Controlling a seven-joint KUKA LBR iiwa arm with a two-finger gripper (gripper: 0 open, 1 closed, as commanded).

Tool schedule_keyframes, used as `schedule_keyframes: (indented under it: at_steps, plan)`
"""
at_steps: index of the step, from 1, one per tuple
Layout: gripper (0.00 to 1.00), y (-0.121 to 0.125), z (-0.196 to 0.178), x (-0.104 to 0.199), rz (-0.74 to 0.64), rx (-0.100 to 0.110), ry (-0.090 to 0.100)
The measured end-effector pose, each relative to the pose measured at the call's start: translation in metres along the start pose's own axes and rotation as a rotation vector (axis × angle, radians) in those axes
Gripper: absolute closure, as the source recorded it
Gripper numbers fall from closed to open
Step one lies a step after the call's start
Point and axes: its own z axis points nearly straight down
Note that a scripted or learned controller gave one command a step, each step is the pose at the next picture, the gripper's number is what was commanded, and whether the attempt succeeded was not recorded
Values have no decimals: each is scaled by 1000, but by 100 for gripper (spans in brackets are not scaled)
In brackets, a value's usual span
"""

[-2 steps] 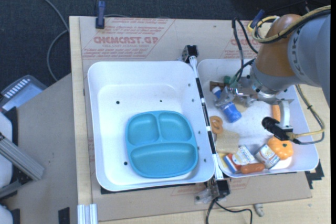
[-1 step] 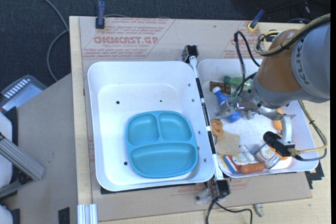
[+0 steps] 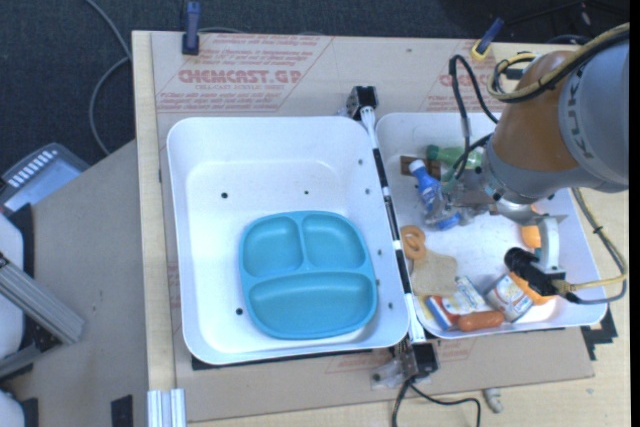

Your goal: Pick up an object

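Observation:
The right bin (image 3: 590, 315) holds several small things. A blue bottle (image 3: 424, 181) lies near its left wall, with a green item (image 3: 441, 155) just behind it. An orange ring (image 3: 412, 241), a tan flat piece (image 3: 436, 273), a small packet (image 3: 468, 294), a can (image 3: 511, 296) and a red sausage (image 3: 472, 320) sit toward the front. My gripper (image 3: 445, 212) hangs low in this bin, right beside the blue bottle and close to touching it. The grey arm with its orange band (image 3: 535, 130) covers the bin's right half.
The left bin (image 3: 200, 215) carries a blue divided plate (image 3: 307, 273) in its front half. A dividing wall (image 3: 385, 205) separates the two bins. A small orange item (image 3: 533, 236) lies under the wrist. Cables loop above the right bin's back edge.

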Motion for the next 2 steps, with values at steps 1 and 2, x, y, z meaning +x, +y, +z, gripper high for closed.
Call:
schedule_keyframes:
  at_steps: [1, 2]
  plan:
    - [100, 1, -102, 78, -2, 0, 1]
    - [100, -4, -116, 130, -2, 0, 1]
